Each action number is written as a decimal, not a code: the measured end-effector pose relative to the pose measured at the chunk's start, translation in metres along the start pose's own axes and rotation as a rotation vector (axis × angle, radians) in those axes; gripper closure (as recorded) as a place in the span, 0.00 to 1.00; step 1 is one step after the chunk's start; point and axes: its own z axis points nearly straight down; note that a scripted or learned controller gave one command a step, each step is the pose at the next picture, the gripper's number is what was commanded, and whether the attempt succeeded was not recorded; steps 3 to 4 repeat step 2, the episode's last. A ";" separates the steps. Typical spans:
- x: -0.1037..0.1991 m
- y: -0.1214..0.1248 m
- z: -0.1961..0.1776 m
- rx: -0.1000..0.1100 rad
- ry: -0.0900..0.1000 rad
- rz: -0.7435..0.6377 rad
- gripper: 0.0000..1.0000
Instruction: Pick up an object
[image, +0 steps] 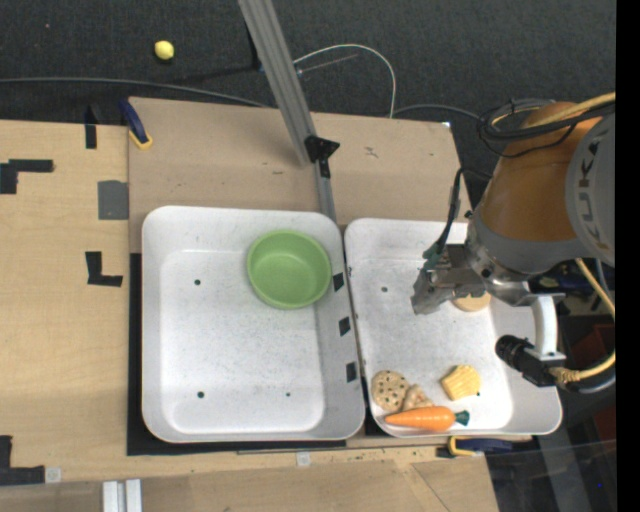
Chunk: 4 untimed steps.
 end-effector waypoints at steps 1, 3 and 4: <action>0.057 0.004 -0.004 -0.001 0.000 -0.001 1.00; 0.118 0.013 0.006 0.000 -0.001 -0.001 1.00; 0.118 0.013 0.006 0.000 -0.001 -0.001 1.00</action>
